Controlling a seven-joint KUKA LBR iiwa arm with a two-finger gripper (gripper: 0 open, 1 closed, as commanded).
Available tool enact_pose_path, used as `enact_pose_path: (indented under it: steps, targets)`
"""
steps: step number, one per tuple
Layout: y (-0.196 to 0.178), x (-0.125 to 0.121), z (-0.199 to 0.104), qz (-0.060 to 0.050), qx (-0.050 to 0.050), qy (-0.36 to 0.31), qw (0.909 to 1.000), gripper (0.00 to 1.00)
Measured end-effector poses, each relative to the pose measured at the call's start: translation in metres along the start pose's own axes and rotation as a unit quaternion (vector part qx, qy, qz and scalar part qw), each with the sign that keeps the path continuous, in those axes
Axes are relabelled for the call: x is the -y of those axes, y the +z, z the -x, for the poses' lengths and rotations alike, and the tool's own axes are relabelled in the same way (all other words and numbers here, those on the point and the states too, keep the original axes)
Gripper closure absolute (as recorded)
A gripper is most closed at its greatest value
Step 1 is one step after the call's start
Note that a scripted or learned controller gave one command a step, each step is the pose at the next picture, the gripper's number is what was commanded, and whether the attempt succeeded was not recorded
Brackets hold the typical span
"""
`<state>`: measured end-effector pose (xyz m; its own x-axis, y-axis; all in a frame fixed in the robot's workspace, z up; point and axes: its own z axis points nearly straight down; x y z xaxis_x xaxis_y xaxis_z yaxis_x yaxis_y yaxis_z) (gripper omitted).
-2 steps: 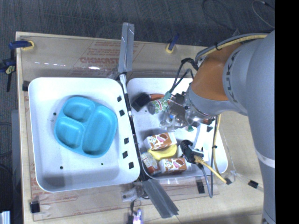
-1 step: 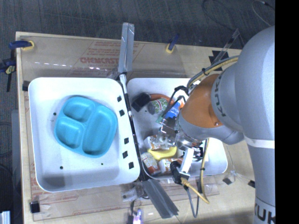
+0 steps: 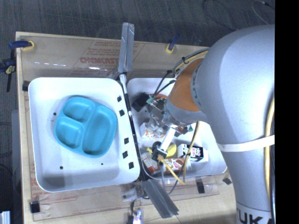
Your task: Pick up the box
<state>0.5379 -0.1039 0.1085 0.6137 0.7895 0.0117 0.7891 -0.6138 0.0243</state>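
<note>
Reaching in from the right, the arm point(image 3: 233, 101) hangs low over the right bin point(image 3: 212, 171), its gripper point(image 3: 156, 120) down among the clutter, presumably hunting the box. How the jaws stand cannot be told, nor whether they touch anything. A small box point(image 3: 193, 151) lies near the bin's near wall, beside a yellow item point(image 3: 170, 149). The left bin point(image 3: 42, 125) carries a blue tray point(image 3: 86, 126), well apart.
</note>
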Motion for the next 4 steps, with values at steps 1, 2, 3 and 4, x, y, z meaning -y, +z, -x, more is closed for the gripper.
enact_pose_path:
  steps: [1, 2, 3, 4]
  targets:
    - [-0.113, 0.07, 0.005, -0.014, 0.007, 0.068, 0.9976, 1.0]
    - [-0.193, 0.101, -0.039, -0.014, 0.007, 0.107, 0.9941, 1.0]
    - [-0.105, 0.064, 0.016, -0.015, 0.011, 0.247, 0.9689, 1.0]
    - [-0.124, 0.077, -0.004, -0.013, 0.009, 0.211, 0.9774, 1.0]
